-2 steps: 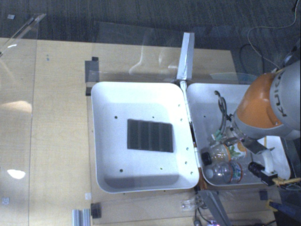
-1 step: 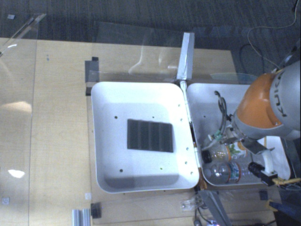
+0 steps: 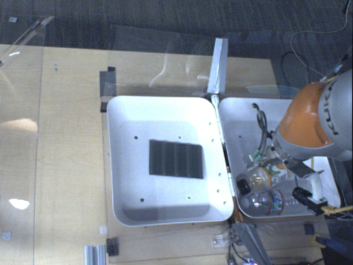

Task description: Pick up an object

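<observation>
Right now I cannot tell how the end effector [image 3: 270,158] is set; at six o'clock, the round clear bottle [image 3: 263,201] could roll away.

You see the arm [image 3: 325,120] as a bulky rounded body: a glossy orange band [image 3: 302,117] wraps the section above the wrist, and light grey casing adjoins it. Note dark lettering, cut off at the frame edge, on the grey shell. A thin black cable [image 3: 260,120] loops beside the wrist.
</observation>
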`<state>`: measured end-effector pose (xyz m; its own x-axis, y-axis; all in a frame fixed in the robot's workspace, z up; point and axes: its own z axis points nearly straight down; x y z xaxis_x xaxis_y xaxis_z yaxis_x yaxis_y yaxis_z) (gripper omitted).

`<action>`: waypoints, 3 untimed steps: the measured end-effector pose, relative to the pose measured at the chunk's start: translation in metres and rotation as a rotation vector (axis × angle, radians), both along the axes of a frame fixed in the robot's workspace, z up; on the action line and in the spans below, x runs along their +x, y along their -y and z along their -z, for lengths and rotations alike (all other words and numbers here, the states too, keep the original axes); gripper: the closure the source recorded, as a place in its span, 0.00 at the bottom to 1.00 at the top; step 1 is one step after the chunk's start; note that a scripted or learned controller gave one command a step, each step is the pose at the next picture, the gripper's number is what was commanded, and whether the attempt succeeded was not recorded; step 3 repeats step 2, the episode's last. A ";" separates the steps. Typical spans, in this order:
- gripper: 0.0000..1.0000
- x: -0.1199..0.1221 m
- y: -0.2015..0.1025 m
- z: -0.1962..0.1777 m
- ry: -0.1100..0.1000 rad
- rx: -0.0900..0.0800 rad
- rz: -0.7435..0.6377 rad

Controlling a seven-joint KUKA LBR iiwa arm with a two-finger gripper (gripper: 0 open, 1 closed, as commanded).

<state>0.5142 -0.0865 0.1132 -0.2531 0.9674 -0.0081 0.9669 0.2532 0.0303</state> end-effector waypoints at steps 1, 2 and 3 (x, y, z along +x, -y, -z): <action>0.00 0.000 0.000 0.000 0.000 0.000 0.000; 0.00 0.000 0.000 0.000 0.000 0.000 0.000; 0.00 0.000 0.000 0.000 0.000 0.000 0.000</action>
